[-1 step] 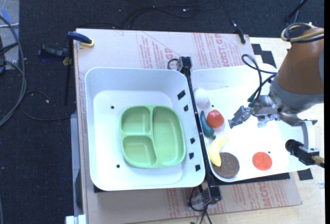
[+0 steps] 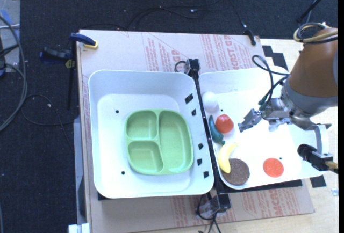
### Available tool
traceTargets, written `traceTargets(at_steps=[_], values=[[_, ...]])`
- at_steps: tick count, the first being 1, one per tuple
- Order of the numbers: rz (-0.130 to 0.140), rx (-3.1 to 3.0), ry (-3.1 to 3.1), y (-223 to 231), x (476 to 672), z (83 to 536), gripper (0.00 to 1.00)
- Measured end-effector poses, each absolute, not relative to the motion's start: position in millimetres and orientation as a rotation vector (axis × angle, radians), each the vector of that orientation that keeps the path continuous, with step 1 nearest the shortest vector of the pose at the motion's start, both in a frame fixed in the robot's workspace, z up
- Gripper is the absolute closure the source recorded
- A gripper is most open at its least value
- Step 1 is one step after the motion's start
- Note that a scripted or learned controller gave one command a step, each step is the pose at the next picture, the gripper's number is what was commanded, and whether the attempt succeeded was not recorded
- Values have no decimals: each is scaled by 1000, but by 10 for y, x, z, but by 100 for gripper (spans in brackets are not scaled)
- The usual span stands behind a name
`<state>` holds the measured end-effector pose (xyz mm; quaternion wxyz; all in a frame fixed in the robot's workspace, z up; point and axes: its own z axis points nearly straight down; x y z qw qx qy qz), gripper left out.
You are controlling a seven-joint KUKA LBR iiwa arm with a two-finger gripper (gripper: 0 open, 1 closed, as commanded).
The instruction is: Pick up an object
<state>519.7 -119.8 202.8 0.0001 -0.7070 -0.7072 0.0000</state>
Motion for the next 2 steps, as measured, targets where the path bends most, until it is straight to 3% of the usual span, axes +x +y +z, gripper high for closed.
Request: traceTargets(at_steps=[2], values=[[1, -2220, -2221, -1183, 5193, 988, 0]])
